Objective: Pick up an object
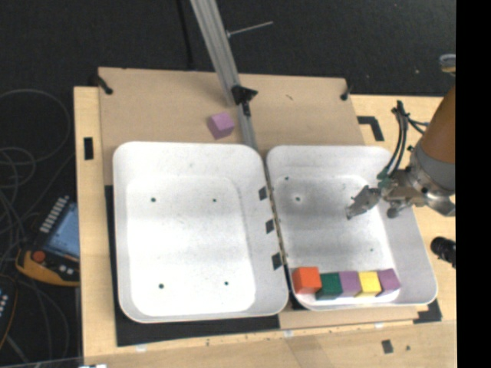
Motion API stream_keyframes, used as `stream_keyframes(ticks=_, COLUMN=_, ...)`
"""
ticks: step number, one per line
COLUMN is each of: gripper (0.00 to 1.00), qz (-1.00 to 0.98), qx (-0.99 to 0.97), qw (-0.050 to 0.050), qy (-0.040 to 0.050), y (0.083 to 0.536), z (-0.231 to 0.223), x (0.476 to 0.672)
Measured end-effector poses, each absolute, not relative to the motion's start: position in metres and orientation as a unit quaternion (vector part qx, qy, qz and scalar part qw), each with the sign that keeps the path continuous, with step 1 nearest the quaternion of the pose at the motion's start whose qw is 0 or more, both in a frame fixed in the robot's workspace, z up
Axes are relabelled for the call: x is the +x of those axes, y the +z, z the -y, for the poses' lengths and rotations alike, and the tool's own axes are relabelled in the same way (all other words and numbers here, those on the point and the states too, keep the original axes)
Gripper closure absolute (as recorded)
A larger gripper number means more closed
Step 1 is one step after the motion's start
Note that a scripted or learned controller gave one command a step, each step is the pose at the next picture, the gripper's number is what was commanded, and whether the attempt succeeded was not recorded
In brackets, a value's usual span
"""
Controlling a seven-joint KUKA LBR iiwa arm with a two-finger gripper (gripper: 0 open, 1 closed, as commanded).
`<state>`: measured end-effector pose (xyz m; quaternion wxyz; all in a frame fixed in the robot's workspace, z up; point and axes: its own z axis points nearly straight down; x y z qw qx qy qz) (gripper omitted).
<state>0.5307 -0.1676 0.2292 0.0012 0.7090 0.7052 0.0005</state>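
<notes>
Camera view: my gripper (360, 204) over right bin (406, 240), nothing between fingers, spread probably narrow. Blocks (347, 282) rowed along near wall, well apart from me. Pick not yet begun.

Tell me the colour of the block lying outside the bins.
Purple; the block shows in the camera view, on the board behind the left bin.

You'll find no text, label, brand, number or sign that can be read here. The handheld pendant (60, 236) at nine o'clock, off the bench's edge, shows a lit blue screen and rows of keys, but anything on them is too small and blurred to make out.
</notes>
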Motion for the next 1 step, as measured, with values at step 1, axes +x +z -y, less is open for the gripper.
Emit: stream_keyframes(ticks=1, gripper=0.0, qz=-0.708, qx=0.706, qw=0.001, qy=-0.0006, y=0.1948, z=0.1695, x=0.5758)
